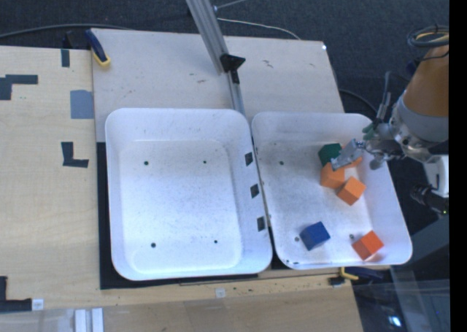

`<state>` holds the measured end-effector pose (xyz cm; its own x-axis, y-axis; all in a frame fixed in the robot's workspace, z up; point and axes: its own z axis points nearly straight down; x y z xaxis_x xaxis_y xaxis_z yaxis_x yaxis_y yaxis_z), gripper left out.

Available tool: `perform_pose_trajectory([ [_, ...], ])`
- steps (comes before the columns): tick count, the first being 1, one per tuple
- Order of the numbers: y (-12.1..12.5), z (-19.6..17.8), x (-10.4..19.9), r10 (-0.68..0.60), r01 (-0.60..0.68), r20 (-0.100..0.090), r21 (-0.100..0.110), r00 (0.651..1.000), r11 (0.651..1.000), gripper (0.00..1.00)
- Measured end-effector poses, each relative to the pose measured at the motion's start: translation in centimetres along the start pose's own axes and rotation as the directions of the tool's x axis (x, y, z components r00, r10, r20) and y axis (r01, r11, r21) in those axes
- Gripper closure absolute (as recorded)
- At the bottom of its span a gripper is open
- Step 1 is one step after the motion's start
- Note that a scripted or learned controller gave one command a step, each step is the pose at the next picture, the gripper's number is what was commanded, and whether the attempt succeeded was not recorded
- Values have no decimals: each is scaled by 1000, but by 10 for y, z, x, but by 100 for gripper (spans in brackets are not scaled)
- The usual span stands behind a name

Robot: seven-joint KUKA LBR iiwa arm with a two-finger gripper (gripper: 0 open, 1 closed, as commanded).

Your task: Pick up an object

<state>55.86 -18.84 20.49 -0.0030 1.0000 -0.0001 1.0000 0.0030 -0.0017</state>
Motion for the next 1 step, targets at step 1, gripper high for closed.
perform_pose_trajectory([
  [1, 11, -1, -15, 1, -1, 0, -1, 1000, 1000, 0],
])
